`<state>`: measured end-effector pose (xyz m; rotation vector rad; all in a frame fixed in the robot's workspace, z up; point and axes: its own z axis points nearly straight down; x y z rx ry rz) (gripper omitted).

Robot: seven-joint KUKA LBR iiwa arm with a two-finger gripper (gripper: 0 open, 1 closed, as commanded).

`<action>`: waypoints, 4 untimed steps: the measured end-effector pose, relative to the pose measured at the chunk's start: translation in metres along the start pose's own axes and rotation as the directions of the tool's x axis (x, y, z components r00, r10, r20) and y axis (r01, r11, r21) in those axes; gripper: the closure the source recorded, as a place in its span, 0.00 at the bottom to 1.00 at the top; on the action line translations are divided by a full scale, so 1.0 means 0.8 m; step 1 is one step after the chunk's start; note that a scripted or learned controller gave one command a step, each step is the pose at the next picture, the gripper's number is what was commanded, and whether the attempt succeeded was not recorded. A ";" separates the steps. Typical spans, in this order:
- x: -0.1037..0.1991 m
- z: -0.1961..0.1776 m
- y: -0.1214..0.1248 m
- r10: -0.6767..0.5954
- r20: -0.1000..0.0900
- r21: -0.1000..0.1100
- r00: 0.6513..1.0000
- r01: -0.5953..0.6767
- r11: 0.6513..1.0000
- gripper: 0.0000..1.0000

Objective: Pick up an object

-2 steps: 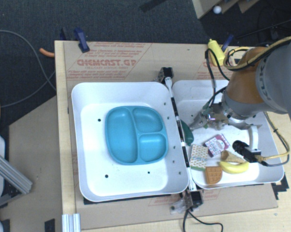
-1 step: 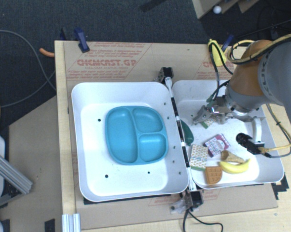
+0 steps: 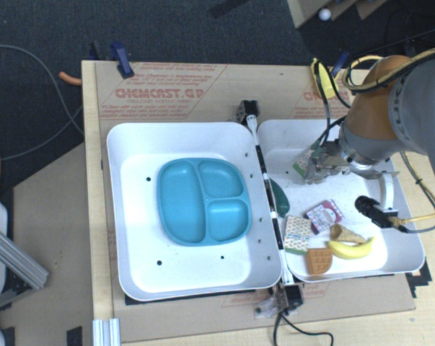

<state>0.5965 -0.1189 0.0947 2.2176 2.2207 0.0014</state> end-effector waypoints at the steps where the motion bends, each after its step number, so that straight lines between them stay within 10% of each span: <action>1: 0.000 0.000 0.000 0.000 0.000 0.000 1.000 0.000 1.000 0.00; 2: -0.022 0.012 0.088 0.000 -0.001 0.002 1.000 0.000 1.000 0.00; 3: 0.009 0.013 0.038 0.001 -0.003 0.005 1.000 -0.001 1.000 0.00; 4: 0.009 0.000 0.039 0.001 -0.002 0.004 1.000 -0.001 1.000 1.00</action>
